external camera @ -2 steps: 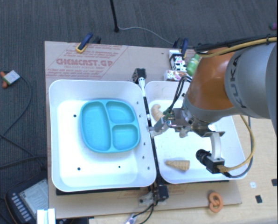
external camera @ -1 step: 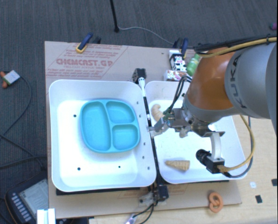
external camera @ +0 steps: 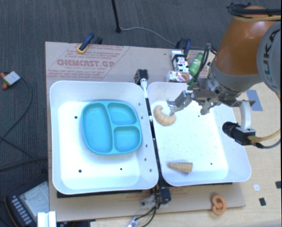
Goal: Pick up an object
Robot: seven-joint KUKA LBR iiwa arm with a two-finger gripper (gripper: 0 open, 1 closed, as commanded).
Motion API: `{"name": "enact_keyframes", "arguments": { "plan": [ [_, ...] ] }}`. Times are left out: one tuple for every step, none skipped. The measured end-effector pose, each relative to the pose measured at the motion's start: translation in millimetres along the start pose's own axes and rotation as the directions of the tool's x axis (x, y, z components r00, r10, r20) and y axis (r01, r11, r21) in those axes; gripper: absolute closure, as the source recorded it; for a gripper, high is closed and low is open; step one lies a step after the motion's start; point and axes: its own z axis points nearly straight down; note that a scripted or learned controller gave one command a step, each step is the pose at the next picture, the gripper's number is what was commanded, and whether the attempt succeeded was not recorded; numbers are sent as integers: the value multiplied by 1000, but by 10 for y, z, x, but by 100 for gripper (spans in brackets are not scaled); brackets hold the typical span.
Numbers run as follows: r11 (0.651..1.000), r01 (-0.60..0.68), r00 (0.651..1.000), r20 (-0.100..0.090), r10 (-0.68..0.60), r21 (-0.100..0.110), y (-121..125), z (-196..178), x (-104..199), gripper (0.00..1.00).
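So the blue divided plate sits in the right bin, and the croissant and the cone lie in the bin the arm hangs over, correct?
Not quite. The camera view shows the blue divided plate in the left bin, not the right. The rest holds: the croissant and the cone lie in the right bin, with the arm over it.

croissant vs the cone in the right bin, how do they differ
The croissant is curved like a crescent; the cone is straight and tapers to a point. The croissant lies near the right bin's upper left, close to the gripper; the cone lies near the bin's front edge, far from it. Both are tan and rest loose on the bin floor.
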Motion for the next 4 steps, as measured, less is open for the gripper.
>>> {"name": "enact_keyframes", "arguments": {
  "plan": [
    [1000, -1, 1000, -1, 1, 5, -404, 956, -249, 0],
    [1000, -1, 1000, 1, 1, -6, -13, 2056, -742, 0],
    [1000, 0, 1000, 0, 0, 0, 837, 1843, -892, 0],
    [1000, 1, 1000, 1, -1, 1, 836, 1745, -894, 100]
  ]
}}
